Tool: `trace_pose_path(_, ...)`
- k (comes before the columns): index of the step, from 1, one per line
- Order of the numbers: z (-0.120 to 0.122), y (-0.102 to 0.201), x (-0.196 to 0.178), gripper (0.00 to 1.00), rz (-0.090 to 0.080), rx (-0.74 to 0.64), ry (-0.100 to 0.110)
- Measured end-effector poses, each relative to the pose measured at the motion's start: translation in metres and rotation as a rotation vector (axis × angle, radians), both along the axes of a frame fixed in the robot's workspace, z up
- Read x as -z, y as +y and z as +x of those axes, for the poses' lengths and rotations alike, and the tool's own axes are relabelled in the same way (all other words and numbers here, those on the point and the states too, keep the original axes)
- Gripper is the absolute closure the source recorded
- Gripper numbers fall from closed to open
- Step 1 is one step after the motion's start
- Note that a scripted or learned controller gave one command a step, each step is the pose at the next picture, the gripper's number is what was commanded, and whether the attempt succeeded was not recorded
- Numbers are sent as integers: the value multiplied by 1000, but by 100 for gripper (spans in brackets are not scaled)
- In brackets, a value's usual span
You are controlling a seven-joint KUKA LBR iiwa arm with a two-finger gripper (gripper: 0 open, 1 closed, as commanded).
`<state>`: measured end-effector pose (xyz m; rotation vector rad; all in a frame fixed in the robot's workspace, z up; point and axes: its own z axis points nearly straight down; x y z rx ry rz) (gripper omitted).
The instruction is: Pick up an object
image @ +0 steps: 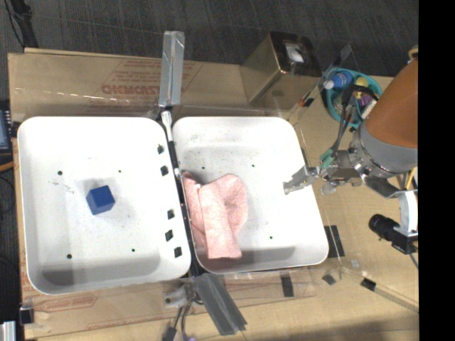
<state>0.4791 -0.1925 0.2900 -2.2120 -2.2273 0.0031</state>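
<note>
A blue cube lies on the floor of the left bin, left of its middle. A crumpled pink cloth lies in the right bin, against its left wall toward the front. My gripper hangs over the right bin's right rim, well to the right of the cloth and apart from it. Nothing shows in its grasp. Behind it, the grey wrist and orange band reach in from the right.
A metal bar and black clips run along the divide between the bins. A brown box and a bundle of coloured cables sit behind the right bin. Cardboard lies under the bins.
</note>
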Motion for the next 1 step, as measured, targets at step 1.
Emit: trace_pose_path(1, 52, 56, 105, 0, 0, -38, 3)
